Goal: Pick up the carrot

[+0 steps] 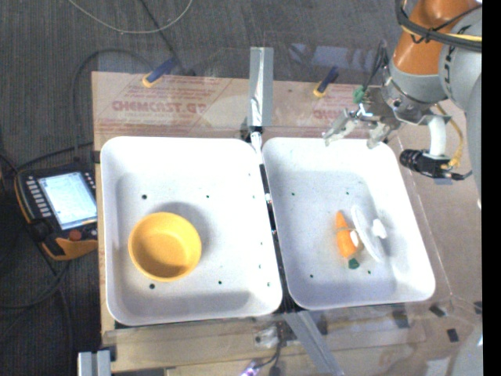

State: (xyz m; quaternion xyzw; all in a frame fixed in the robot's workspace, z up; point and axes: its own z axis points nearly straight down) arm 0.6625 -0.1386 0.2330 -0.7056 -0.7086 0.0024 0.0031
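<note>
Gripper: two-finger gripper on the grey arm with the orange band, fingers spread apart, nothing between them, hovering above the far rim of the right bin.
Why there: apparently parked clear of the contents, well apart from the target, ready for a descent.
Carrot: small orange carrot lying flat on the floor of the right shallow white bin, greenish stub toward the near side.
Beside it: pale, clear-looking plastic piece, touching or overlapping the carrot's right side; hard to say which.
Left shallow white bin: round yellow bowl, upright, near the front left corner.
Table: wooden board under both bins.
</note>
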